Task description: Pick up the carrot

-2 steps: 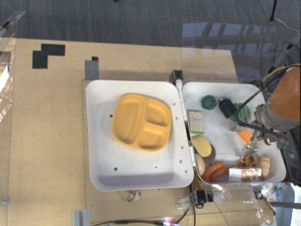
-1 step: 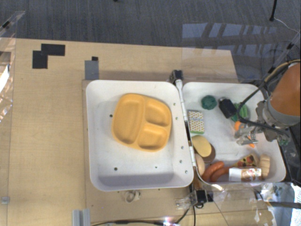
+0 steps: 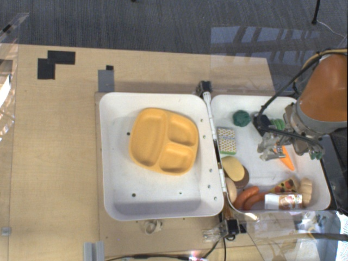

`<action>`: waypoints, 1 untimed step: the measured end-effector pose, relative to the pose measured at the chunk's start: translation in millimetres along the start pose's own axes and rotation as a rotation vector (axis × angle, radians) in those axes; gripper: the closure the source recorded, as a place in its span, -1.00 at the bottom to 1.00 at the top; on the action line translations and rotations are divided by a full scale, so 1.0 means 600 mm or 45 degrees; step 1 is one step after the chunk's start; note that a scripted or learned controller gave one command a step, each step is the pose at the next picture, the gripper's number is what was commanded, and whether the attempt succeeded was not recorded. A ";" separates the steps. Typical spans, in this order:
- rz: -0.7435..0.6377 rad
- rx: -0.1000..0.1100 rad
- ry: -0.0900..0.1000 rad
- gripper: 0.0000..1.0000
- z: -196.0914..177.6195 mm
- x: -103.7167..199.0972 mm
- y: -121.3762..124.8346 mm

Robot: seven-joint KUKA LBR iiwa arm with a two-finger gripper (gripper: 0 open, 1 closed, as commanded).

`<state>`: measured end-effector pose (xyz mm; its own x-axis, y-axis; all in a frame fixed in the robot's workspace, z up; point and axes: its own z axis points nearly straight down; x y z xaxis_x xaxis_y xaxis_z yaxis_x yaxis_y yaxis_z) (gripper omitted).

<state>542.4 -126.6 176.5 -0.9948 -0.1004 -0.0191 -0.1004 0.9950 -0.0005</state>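
In the right bin (image 3: 321,200), claw (image 3: 270,148) beside carrot (image 3: 287,159).

Arm (image 3: 325,94): big rounded orange band at top, w/ grey ring section below it, lighter grey along the lower edge. Black cable (image 3: 283,88) runs along the orange part and down to a small black block on the wrist side; a thinner pale cable curves over the orange top. Pincer (image 3: 272,148): silvery-grey metal, boxy w/ bracket-like parts, some green bits near the wrist; finer details, e.g. screws or markings, too small to tell.
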 end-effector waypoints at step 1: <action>0.008 0.002 0.008 -1.00 0.005 0.004 -0.006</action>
<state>540.2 -130.5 173.7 -0.9955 -0.0944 -0.0128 -0.0944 0.9955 -0.0017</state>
